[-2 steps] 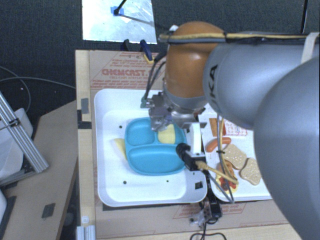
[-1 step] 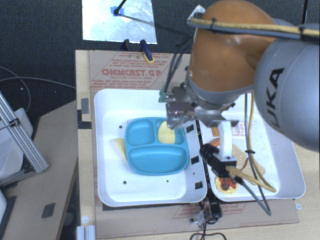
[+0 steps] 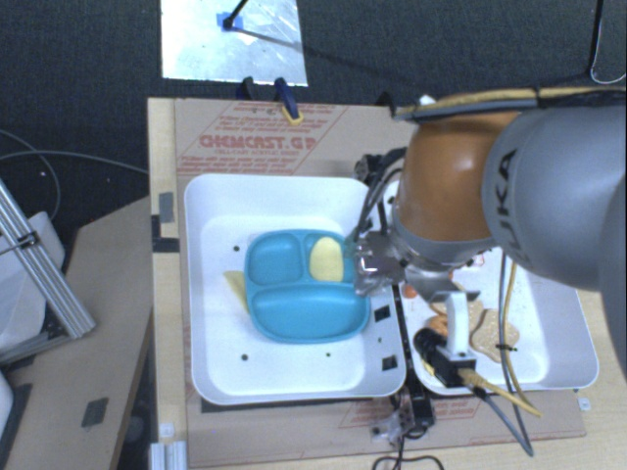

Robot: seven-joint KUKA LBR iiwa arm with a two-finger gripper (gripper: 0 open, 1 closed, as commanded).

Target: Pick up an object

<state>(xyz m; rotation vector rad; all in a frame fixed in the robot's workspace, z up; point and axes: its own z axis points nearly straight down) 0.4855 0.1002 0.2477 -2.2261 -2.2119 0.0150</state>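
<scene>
From the overhead camera, a blue plastic divided tray [image 3: 294, 292] lies in the left shallow white bin [image 3: 211, 262], a pale yellow rounded object [image 3: 326, 259] resting in its far right compartment. The grey arm's gripper [image 3: 370, 267] hangs just right of that object; its spread cannot be told.
</scene>
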